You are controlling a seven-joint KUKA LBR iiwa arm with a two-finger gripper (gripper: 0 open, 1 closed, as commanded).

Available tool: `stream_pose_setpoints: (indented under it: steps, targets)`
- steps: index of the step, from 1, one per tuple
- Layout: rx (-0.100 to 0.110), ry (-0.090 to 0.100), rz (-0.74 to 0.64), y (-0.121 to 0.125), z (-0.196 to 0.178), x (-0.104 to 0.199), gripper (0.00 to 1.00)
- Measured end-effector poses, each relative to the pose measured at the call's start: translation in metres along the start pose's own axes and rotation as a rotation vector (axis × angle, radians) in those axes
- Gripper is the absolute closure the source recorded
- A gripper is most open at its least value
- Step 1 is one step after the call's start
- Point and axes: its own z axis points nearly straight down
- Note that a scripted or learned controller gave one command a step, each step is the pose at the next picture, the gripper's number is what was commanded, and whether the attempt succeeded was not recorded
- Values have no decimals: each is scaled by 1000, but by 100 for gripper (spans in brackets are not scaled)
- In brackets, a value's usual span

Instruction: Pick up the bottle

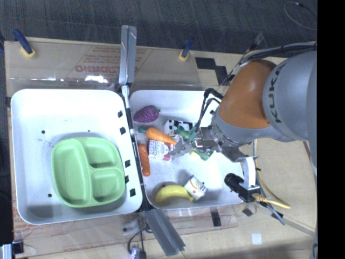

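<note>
My gripper [184, 144] hangs low over the middle of the right bin [178, 99], right beside a pink and white carton [158, 150] and the orange carrot [160, 135]. A green object [204, 155], possibly the bottle, lies half hidden under my wrist. A small white container with a red and yellow label [195, 188] lies on its side next to the banana [171, 193] at the bin's front. I see nothing clearly gripped.
A purple grape bunch [146, 113], a black-and-white item [177, 126] and an orange-red sausage [144, 159] also lie in the right bin. The left bin [32, 112] holds a green divided plate [89, 171]. A metal divider [127, 58] runs between the bins.
</note>
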Motion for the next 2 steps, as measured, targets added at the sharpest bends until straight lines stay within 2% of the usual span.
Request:
stream_pose_setpoints:
  steps: [1, 2]
  targets:
    - [-3, -1, -138, 80, 22, -72, 0]
    - [-6, -3, -327, 142, 18, -101, 0]
